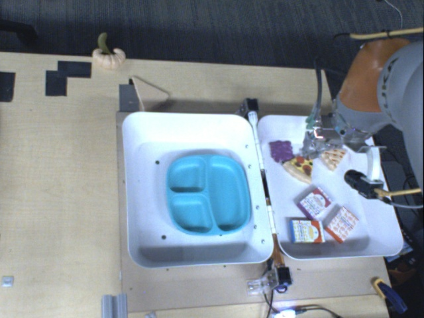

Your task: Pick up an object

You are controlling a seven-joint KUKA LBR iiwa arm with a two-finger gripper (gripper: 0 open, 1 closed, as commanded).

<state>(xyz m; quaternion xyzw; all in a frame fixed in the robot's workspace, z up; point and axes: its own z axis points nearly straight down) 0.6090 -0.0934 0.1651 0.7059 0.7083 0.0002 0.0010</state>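
Reaching into the right bin (391,244), the gripper (311,146) hangs low over a pizza slice toy (299,169), beside a purple grape toy (281,150) and a waffle toy (333,158). Judged mid-approach: a descent and closure come next. Whether its fingers are spread or clenched cannot be told; nothing visibly sits between them.

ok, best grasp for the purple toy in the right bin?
Probably a top-down pinch across the narrow middle of the purple toy. It lies flat on the right bin floor, with bare floor to its left and toward the far wall. The pizza slice crowds its near-right side, so set the fingers away from that side.
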